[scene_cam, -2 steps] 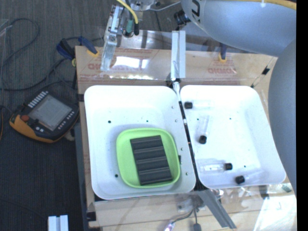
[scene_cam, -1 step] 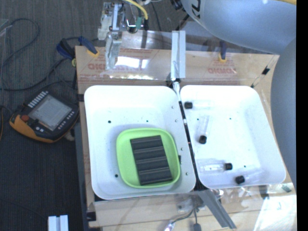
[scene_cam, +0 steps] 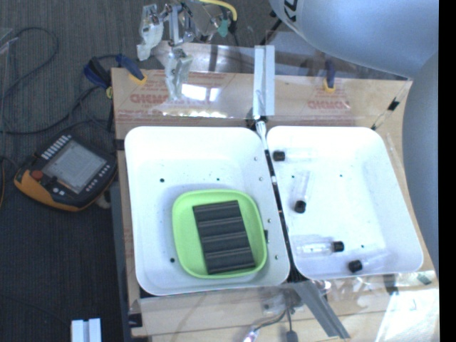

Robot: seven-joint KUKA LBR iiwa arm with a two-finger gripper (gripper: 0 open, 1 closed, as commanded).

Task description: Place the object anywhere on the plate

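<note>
A grey robot arm's hand [scene_cam: 176,73] hangs above the far edge of the table [scene_cam: 299,98], beyond both bins and well apart from anything it might pick up; whether it is clenched or released cannot be told from this angle, and nothing is seen in its grasp. The task's thing, taken here to be the dark ridged block [scene_cam: 224,237], lies flat on the green plate [scene_cam: 182,212], which sits toward the near side of the left bin [scene_cam: 142,191], so the placing looks done. The risk now appears to lie in any further descent. The block fills most of the plate and its right edge runs close to the rim, so a reach into that bin could push it off or drag the light plate against the bin wall. If the program instead counts the block as part of the plate and goes for the right bin [scene_cam: 370,169], the trouble would be different. That bin holds four clear vials [scene_cam: 303,187] with black caps, scattered apart and lying on their sides. They are round, see-through and likely to roll or slip from a pinch, and one near the front wall leaves little room for the hand.
</note>
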